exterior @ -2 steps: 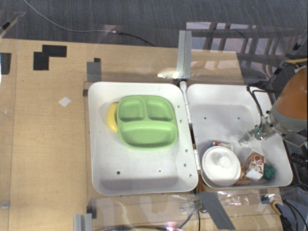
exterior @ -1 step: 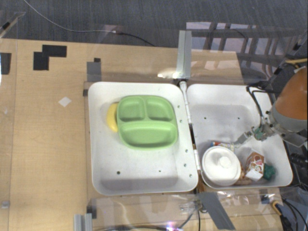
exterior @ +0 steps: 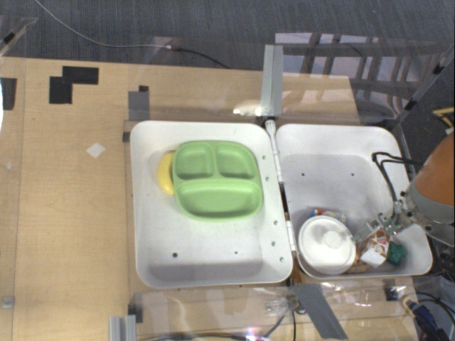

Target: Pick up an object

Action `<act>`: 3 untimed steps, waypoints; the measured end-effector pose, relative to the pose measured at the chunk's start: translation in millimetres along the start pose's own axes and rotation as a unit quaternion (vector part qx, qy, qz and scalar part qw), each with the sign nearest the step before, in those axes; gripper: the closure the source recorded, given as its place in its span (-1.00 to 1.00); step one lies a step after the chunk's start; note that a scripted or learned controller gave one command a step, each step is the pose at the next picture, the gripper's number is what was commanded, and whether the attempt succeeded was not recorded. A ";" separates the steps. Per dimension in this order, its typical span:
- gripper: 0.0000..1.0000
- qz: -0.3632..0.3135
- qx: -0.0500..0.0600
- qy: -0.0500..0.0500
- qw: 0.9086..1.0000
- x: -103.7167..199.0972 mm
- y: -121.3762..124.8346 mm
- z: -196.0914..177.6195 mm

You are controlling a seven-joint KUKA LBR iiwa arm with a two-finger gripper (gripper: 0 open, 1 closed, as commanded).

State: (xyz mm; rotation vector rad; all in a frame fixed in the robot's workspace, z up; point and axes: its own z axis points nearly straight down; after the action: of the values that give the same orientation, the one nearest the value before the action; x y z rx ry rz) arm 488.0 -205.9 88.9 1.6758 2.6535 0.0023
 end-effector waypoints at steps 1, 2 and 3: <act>1.00 0.000 -0.004 -0.004 1.000 -2.4 3.3 -12.5; 1.00 -0.040 -0.002 -0.002 0.999 28.1 55.1 -150.1; -1.00 -0.040 -0.001 -0.001 0.999 28.1 54.9 -149.7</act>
State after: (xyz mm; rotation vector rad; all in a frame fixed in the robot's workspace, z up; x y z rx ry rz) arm 525.0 -156.8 238.7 1.5657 2.7158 0.0036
